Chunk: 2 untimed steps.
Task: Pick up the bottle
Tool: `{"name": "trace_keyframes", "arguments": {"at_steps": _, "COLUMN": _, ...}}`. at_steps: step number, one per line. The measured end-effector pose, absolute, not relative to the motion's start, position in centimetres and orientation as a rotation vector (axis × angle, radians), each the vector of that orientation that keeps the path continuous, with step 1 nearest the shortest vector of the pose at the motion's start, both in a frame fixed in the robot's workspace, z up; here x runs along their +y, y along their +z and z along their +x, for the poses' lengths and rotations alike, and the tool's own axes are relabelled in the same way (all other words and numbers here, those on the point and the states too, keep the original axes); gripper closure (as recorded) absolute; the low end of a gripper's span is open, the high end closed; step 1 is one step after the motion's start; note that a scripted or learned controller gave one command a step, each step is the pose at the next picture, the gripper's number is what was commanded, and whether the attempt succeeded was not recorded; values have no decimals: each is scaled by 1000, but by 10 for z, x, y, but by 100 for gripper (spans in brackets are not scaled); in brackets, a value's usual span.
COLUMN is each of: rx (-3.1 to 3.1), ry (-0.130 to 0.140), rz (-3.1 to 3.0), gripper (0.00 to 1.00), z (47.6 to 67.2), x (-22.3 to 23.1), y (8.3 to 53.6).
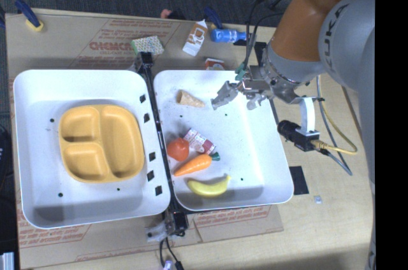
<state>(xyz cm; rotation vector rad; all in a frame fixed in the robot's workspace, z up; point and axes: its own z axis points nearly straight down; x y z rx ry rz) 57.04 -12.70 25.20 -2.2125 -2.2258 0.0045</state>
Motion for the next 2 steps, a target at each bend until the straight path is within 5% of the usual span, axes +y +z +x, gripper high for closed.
{"name": "trace_keyframes", "arguments": {"at_steps": 1, "rx": -2230, "ry": 7, "rz": -2206, "gripper": 100, "z": 571, "x": -127, "y": 262}}
{"name": "trace_keyframes", "arguments": {"at_steps": 2, "rx": -2068, "ry": 6, "rz": -2361, "gripper": 100, "z": 545, "x": -182, "y": 252}}
